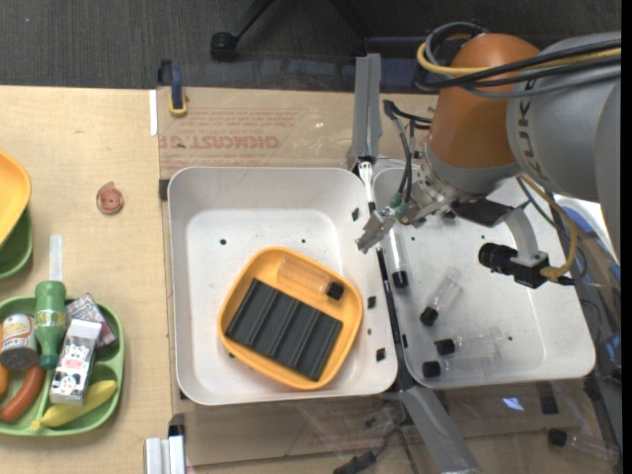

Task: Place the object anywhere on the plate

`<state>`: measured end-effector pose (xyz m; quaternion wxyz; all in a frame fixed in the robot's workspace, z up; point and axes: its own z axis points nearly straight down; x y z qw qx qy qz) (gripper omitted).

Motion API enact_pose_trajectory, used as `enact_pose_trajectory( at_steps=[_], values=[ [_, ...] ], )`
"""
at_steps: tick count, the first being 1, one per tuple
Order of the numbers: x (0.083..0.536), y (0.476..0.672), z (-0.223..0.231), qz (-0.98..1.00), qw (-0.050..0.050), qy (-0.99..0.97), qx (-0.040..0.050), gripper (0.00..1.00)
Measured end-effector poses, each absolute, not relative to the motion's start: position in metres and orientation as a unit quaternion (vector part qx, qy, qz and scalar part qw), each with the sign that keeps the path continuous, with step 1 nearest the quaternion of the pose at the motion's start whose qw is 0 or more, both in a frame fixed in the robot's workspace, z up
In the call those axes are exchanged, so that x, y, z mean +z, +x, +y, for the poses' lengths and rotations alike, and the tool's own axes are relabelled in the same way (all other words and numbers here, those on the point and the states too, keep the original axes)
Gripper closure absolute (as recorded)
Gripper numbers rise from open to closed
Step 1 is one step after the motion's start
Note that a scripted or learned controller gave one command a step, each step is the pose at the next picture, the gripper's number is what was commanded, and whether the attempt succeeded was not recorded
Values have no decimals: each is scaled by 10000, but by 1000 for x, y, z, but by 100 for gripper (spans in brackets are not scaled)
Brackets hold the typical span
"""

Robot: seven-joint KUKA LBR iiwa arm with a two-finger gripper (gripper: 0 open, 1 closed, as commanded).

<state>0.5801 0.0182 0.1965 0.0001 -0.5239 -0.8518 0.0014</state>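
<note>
A yellow plate (240, 294) lies in the left bin (197, 215), with a black ribbed insert (286, 330) over most of it and a small black piece (335, 290) near its right rim. My gripper (387, 227) hangs over the divider between the two bins, just past the plate's upper right. Directly below it, a clear tube with a black cap (395, 263) lies along the left wall of the right bin (553, 354). Whether the tube is held is hidden by the wrist.
Other clear capped tubes (441, 296) (472, 345) and a loose black cap (432, 368) lie in the right bin. A black cable plug (506, 259) hangs over that bin. On the bench at left stands a green tray of toy food (59, 363).
</note>
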Motion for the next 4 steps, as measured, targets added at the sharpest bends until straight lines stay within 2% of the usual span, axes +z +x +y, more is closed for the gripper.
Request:
enact_pose_trajectory(
  at_steps=[1, 2, 3, 4],
  values=[
    [191, 585, 31, -8538, 0, -5206, 13, 0],
    [195, 570, 56, -8464, 7, -5325, 12, 0],
    [191, 586, 7, -8469, -1, -5318, 13, 0],
    [191, 591, 24, -8471, -3, -5314, 5, 0]
  ],
)
